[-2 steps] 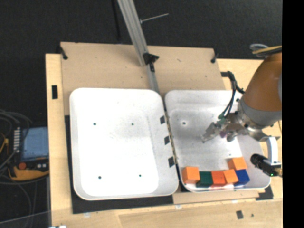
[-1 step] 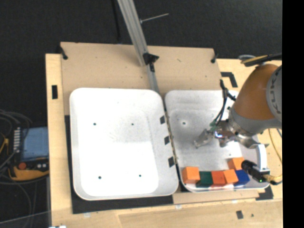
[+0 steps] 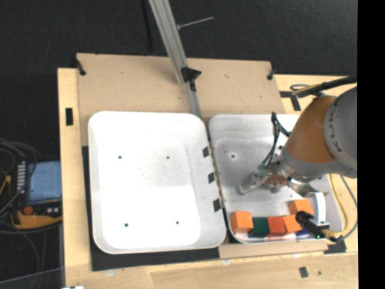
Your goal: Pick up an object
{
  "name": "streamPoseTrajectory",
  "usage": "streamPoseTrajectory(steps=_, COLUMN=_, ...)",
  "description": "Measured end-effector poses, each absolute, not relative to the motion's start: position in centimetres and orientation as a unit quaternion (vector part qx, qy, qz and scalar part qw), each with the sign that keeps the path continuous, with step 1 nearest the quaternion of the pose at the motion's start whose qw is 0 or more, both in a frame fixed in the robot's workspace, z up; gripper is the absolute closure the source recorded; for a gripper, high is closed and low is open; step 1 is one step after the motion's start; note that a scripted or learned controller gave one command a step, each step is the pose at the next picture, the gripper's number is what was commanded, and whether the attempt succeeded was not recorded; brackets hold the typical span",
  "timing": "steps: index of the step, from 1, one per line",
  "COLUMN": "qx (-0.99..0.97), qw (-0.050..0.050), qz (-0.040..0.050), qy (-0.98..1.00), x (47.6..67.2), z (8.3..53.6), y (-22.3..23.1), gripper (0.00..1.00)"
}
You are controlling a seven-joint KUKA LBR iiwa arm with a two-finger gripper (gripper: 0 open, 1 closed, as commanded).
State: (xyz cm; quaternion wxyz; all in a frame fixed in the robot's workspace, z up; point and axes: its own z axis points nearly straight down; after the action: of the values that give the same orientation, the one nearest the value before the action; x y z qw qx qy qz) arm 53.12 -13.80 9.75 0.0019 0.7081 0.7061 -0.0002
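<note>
Camera view shows 4 blocks at the right bin's near edge: orange block, green block, 2 more orange; likely light, rigid, best pinched across flat sides. Gripper hovers above them, jaw state unclear

text: none legible | labels: none legible | blue device left of bench: perhaps marked, too blurred

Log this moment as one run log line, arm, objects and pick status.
arm: gripper low over right bin | objects: orange blocks, green block at near wall | pick: not yet done
</note>
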Motion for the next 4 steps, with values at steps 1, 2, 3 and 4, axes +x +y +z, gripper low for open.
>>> streamPoseTrajectory(steps=1, qx=0.711, qw=0.002, qz=0.0021, qy=0.703, x=53.2, z=11.0, y=-13.8, gripper=1.00)
streamPoseTrajectory(steps=2, qx=0.708, qw=0.003, qz=0.0020, qy=0.706, x=52.6, z=16.9, y=-13.6, gripper=1.00)
streamPoseTrajectory(steps=3, qx=0.706, qw=0.003, qz=0.0018, qy=0.708, x=52.8, z=20.6, y=-13.8, gripper=1.00)
streamPoseTrajectory(steps=4, qx=0.705, qw=0.000, qz=0.0011, qy=0.710, x=54.8, z=20.5, y=-9.6, gripper=1.00)
